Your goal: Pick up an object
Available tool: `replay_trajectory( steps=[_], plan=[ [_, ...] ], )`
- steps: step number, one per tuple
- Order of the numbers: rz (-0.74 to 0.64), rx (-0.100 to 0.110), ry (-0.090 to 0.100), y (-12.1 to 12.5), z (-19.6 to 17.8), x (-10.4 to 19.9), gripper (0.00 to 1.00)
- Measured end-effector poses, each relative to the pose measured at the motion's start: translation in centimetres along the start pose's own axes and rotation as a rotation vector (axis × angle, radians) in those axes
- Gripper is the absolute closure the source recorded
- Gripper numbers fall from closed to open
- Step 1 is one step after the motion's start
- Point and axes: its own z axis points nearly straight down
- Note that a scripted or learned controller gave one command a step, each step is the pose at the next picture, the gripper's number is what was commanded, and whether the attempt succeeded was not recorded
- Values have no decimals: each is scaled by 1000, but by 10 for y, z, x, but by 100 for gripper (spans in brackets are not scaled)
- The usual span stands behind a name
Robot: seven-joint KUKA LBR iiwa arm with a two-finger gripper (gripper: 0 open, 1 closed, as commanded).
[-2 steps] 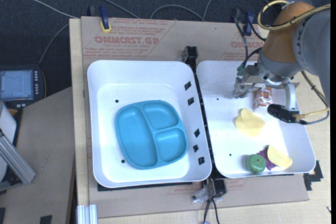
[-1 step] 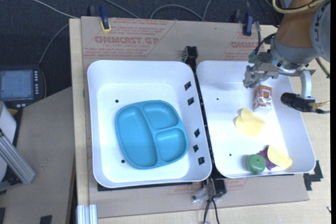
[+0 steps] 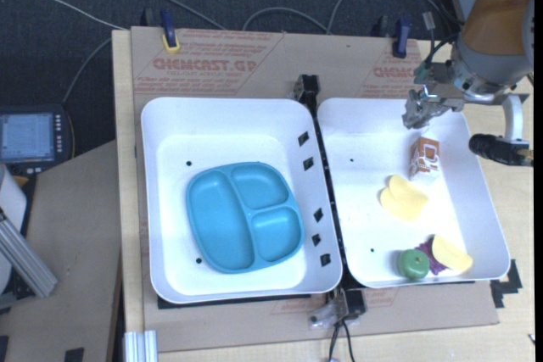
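Note:
My gripper [image 3: 417, 113] hangs over the far right part of the right bin [image 3: 365, 131], just above and left of a small brown and white packet [image 3: 424, 157]. I see nothing held in it. A pale yellow piece [image 3: 403, 197] lies in the bin's middle. A green round object [image 3: 413, 264] sits near the front edge, beside a purple bit [image 3: 433, 260] and a second yellow piece [image 3: 452, 254].
The left bin [image 3: 170, 131] holds a blue divided plate [image 3: 244, 216]. A black divider with clips [image 3: 316, 174] runs between the bins. The cardboard base [image 3: 254, 55] is clamped at the back. A small monitor [image 3: 30, 136] stands at far left.

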Motion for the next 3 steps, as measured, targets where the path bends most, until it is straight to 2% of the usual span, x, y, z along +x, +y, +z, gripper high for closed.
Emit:
replay_trajectory(
  steps=[1, 2, 3],
  plan=[
    [0, -1, -1, 2, -55, 0, 100],
    [-3, 11, 4, -18, -35, 51, 100],
    [-4, 12, 4, -31, -18, 104, 100]
  ],
)
